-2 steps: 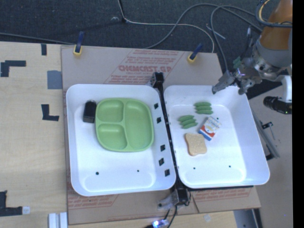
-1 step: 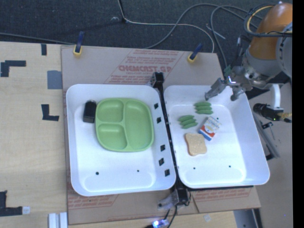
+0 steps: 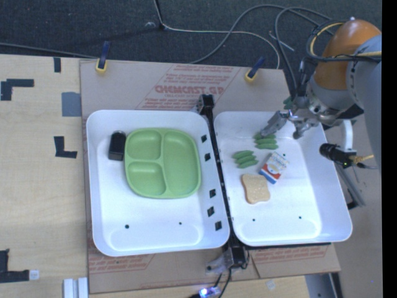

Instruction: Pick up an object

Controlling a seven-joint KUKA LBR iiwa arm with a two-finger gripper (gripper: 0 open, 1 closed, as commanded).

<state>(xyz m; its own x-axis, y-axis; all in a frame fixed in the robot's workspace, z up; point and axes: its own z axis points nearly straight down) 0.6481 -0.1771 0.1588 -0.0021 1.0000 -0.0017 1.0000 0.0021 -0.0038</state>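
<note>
In the right bin (image 3: 322, 210): 2 green pea pods, one (image 3: 267, 143) near the upper middle with long axis running left-right, the other (image 3: 244, 159) just below-left, tilted slightly up to the right. Nearby, a small red, white and blue packet (image 3: 274, 167) set at a slant, and a toast slice (image 3: 255, 189) below it. Above the upper pod, gripper (image 3: 286, 124) spread wide, grasping nothing. In the left bin (image 3: 102, 222): a green divided plate (image 3: 163, 162), with a black block (image 3: 116, 146) touching its left edge.
</note>
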